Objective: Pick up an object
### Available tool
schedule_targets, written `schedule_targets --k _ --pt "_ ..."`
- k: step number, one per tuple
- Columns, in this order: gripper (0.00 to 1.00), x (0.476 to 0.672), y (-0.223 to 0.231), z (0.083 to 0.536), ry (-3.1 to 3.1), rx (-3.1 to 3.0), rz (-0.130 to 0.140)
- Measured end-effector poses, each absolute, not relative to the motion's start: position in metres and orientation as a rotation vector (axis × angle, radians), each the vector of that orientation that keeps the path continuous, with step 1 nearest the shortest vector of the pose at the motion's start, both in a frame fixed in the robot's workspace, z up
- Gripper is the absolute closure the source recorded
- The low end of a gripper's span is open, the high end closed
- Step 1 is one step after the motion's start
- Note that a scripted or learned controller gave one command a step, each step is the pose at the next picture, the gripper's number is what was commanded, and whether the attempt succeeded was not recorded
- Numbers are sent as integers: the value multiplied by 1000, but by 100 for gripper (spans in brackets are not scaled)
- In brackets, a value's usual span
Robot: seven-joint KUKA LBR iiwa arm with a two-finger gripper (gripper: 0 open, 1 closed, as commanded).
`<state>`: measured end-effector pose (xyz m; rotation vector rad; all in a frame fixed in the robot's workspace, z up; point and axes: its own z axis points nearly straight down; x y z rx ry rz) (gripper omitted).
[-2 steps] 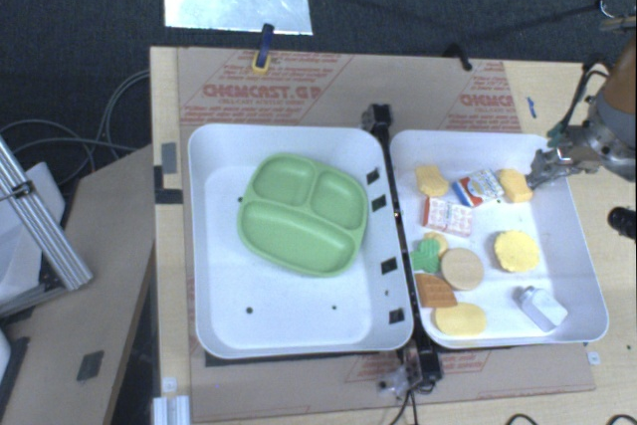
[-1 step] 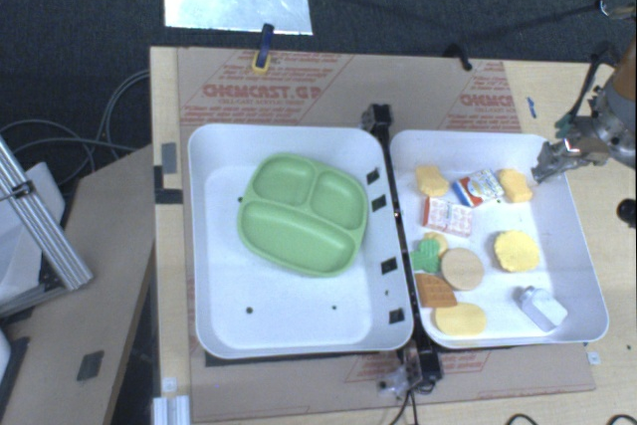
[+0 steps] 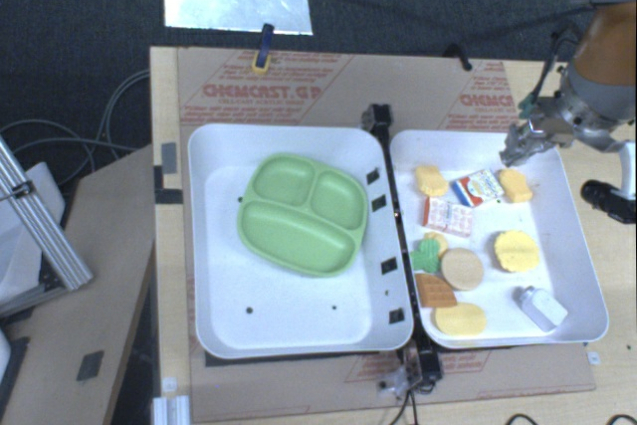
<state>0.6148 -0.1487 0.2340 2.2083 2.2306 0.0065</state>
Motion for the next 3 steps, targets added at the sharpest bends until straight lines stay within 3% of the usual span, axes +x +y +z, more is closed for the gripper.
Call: schedule_targets --k 1,3 --pt "100 629 -95 242 2231 2208 7" --pt "100 653 15 217 2232 2210 5"
